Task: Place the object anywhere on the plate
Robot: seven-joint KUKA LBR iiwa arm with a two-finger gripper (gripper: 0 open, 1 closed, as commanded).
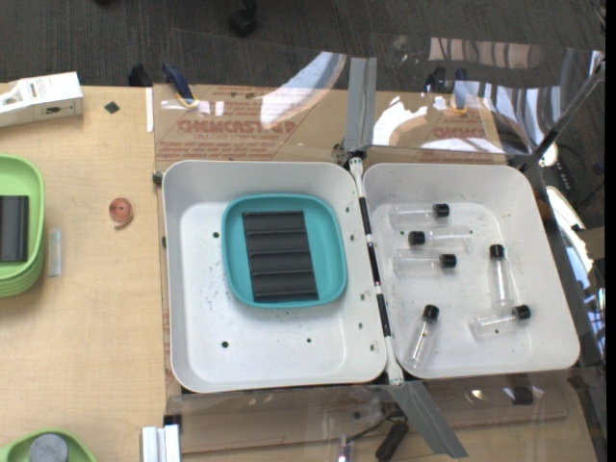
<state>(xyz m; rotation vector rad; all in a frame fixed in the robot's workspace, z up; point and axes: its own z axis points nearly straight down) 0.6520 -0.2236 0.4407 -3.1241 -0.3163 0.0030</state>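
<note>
Near edge: grey-lidded green tub [43,448] at the bottom-left corner, cut by the frame. Metal bracket [159,443] just beside it.

L bin [192,354]: near half is bare white floor, lots of open room btwn the front rim and the plate [234,258]. Plate is teal, square w/ rounded corners, sits centre-to-far in the bin, apart from all 4 walls; widest gaps at the near and left sides, narrower at the right wall. Black ridged block [279,253] lies flat on the plate, covers most of the middle, and a teal rim is free all round it.

R bin [462,369]: six clear vials w/ black caps, all lying down and loosely scattered. Near vial [423,325] is angled and apart from the front rim. Near-right vial [500,320] is close to the right wall. Right vial [498,268] runs near-to-far. Mid vials [433,261] and [428,239] are just beside each other. Far vial [441,210] has clear floor behind it. Bins touch along the centre seam.

End effector: can't tell its state.

Bench [87,335] left of the bins is mostly open wood. Green tray stack [19,224] at the left edge, small reddish disc [119,210] btwn it and the L bin. Far: cardboard sheet [250,123] behind the bins, white box [38,97] far-left. Chair wheels [241,17] on the carpet beyond.
</note>
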